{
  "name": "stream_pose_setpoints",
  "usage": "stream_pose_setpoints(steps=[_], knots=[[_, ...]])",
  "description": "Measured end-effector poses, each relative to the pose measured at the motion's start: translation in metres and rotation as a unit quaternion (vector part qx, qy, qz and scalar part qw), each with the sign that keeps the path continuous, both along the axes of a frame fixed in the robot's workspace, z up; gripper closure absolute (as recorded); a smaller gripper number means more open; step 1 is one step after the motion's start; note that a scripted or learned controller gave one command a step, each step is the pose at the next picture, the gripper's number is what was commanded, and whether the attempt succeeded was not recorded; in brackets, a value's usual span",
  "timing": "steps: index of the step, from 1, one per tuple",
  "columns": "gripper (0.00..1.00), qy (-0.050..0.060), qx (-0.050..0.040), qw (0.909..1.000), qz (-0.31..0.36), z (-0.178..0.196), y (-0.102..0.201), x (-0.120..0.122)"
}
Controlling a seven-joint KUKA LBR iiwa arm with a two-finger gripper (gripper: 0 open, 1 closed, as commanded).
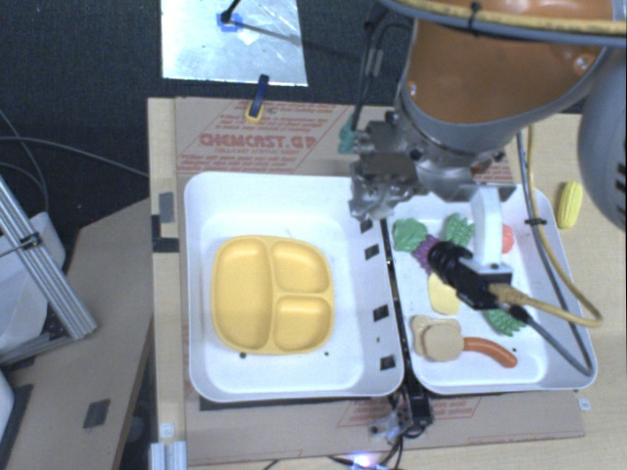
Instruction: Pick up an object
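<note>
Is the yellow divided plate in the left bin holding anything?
Empty: the yellow divided plate lies flat in the left bin, all three compartments bare.

Claw [369, 207] above toy-food bin [558, 355]

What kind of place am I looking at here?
Probably a robotics lab test bench: a robot arm reaches over two white bins, with toy food, a yellow divided plate and loose cables.

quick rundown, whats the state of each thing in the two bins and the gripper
yellow plate: flat, upright, in left bin
hot dog: lying in right bin
bread slice: lying beside hot dog
lettuce: lying near divider
gripper: hangs over the bins' divider
</note>
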State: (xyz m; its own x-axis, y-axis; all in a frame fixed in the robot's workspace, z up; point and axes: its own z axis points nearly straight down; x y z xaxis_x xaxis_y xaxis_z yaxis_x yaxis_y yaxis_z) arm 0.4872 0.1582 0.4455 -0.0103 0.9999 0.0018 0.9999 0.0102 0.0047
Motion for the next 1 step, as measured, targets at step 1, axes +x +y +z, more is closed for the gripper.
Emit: stream_pose_setpoints(steps=[1], knots=[[1.0, -0.001, 0.0002, 1.0, 0.003, 0.0109, 0.0, 0.0006]])
